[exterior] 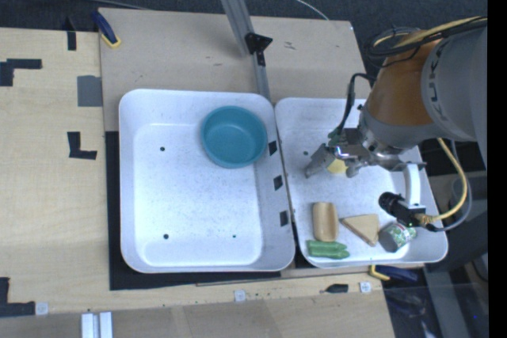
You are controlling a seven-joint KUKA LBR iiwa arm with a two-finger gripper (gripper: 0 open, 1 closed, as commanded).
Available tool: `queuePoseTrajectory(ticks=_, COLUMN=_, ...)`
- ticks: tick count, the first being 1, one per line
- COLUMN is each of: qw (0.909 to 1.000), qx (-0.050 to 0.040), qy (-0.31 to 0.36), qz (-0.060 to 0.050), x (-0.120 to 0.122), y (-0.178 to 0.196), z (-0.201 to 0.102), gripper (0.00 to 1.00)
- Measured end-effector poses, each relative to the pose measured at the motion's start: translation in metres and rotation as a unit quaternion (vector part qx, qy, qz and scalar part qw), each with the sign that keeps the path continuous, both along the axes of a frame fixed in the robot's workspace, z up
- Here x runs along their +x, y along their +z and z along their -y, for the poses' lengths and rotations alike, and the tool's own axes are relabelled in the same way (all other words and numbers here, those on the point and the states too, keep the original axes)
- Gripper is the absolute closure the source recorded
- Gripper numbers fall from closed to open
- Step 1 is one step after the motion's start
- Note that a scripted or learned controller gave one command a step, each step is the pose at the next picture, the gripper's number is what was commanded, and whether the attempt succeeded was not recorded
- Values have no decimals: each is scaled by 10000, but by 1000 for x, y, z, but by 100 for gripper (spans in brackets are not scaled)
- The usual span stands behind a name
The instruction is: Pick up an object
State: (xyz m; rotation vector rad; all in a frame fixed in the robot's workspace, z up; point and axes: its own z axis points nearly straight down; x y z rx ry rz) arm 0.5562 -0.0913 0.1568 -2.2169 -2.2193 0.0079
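Big and grey, the robot arm (440, 83) fills the upper right of the frame, with its orange band (400, 95) just above the wrist; it reaches down over the right bin (305, 119); the gripper (337, 160) hangs low in the middle of that bin; its fingers stand a little apart, and a small yellow thing (338, 167) shows between them; I cannot tell if they truly pinch it. Lower in the same bin lie a tan roll (323, 220), a tan wedge (362, 229) just beside it, a green bean pod (328, 250) at the bottom edge, and a small grey-green lump (393, 237) at the lower right. In the left bin (158, 194) a blue bowl (234, 136) sits upright near the upper right corner. No writing can be read on anything.
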Motion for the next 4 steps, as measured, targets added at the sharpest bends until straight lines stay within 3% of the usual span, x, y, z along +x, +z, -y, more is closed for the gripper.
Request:
queuePoseTrajectory(ticks=1, qw=10000, qx=2, qy=-1, qz=-8, x=0, y=-65, z=1, gripper=0)
queuePoseTrajectory(ticks=2, qw=10000, qx=8, qy=10, qz=7, x=1, y=-52, z=0, gripper=100)
queuePoseTrajectory(ticks=4, qw=10000, qx=0, qy=1, qz=47, x=6, y=52, z=-4, gripper=100)
